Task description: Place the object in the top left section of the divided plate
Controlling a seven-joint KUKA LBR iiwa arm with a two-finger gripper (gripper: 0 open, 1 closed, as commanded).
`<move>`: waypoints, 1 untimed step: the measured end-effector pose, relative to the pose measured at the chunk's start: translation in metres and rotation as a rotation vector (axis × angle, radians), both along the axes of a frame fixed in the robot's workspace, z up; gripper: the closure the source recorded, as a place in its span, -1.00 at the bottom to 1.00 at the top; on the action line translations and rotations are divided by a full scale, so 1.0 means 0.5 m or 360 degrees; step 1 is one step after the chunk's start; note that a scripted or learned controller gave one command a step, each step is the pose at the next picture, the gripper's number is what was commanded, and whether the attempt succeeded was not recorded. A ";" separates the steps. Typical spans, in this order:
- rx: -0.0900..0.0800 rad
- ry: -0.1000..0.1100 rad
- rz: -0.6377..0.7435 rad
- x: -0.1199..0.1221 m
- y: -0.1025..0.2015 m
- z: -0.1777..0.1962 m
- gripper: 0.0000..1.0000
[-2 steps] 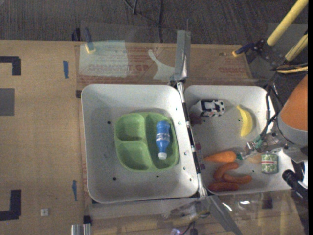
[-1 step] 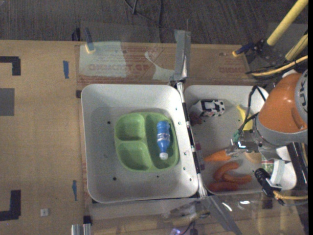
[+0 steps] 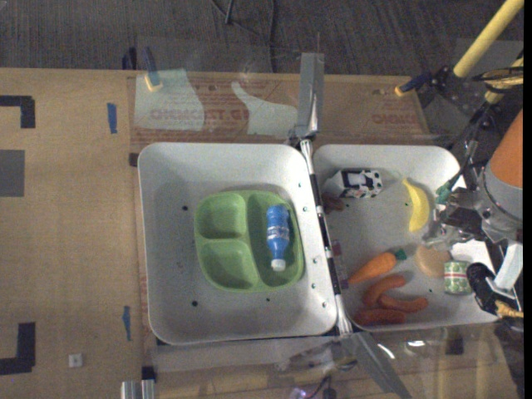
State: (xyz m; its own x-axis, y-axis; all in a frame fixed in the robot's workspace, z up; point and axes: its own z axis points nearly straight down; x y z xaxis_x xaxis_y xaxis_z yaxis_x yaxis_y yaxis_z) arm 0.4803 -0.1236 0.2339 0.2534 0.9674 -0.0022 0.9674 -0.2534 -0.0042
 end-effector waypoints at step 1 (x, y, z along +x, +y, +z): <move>0.0002 -0.0002 0.0252 -0.002 -0.146 -0.032 1.00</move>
